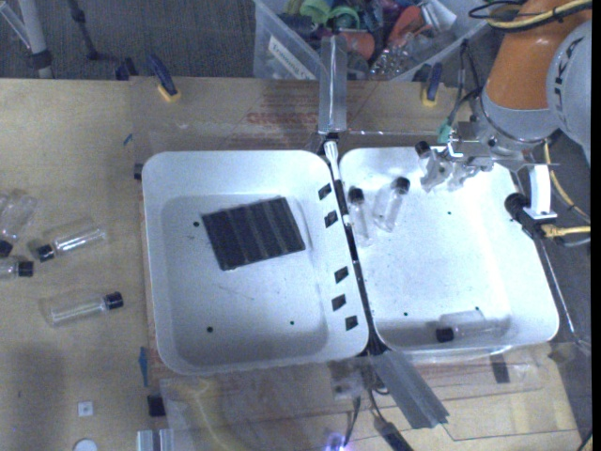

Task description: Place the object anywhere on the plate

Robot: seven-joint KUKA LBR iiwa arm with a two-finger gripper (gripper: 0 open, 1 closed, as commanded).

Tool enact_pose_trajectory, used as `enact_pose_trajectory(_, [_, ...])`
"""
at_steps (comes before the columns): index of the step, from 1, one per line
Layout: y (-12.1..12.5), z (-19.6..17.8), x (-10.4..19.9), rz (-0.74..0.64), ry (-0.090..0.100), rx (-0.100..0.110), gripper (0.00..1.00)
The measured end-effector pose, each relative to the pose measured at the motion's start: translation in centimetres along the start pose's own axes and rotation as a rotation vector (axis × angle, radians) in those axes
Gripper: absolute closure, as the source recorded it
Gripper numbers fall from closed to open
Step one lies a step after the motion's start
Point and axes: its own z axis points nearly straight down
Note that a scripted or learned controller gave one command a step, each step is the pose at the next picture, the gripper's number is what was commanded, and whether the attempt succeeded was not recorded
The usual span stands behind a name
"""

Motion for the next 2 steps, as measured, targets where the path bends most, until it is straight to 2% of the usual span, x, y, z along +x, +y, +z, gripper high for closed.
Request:
enact_pose_trajectory(1, [0.4, 1.4, 9.3, 0.277, 0.002, 0.004, 1.00])
enact_pose_trajectory(2, [0.5, -2.5, 21.2, 0.669, 0.001, -0.001, 1.00])
